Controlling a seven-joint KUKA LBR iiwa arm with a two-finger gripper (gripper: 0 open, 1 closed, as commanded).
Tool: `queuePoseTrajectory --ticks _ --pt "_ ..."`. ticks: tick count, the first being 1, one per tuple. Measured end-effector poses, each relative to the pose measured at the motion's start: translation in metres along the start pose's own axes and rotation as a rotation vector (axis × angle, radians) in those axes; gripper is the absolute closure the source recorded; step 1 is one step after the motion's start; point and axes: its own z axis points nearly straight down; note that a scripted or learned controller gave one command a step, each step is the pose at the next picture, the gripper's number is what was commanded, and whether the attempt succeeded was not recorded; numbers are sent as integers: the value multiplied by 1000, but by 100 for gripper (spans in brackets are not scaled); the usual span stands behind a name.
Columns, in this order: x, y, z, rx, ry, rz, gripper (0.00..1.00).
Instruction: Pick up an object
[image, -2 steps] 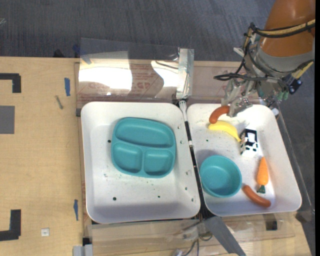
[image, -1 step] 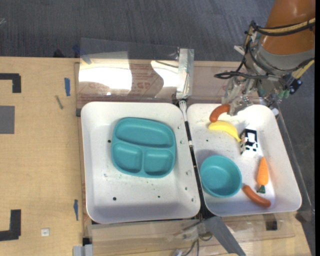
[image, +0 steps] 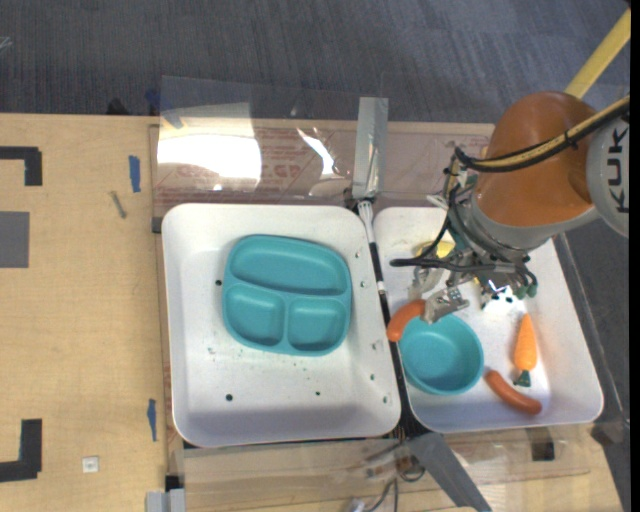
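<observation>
— Tool (image: 452, 297) first: where is it?
— Low in the right bin (image: 575, 345), under the arm's orange band (image: 530, 160), just at the 12 o'clock rim of the teal bowl (image: 441, 354). Metal parts and dark cables crowd it, so whether it is spread or closed, or has anything in it, I cannot tell.
— What lies around it?
— The bowl is round, smooth plastic, deep and plain inside. At its 10 o'clock an orange, rounded piece (image: 404, 320) touches the rim; its shape is partly hidden by the bowl and the tool. At 4 o'clock of the bowl lies a sausage-shaped orange-red toy (image: 514, 392), glossy and curved. At 2 o'clock, apart from the bowl, a toy carrot (image: 525, 345) points its tapered end up the view, green stub at the bottom.
— Anything yellow?
— A yellow scrap (image: 437, 246) shows at 12 o'clock of the tool, mostly covered by the wrist; I cannot name it.
— And the left bin (image: 190, 330)?
— Shallow, white, speckled with dark dots. A teal three-compartment tray (image: 286, 293) lies flat in its middle, with soft rounded corners. Pale wood tabletop (image: 70, 300) lies at 9 o'clock.
</observation>
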Motion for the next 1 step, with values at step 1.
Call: queuePoseTrajectory --ticks 1 --pt "32 36 -3 3 -6 219 100"
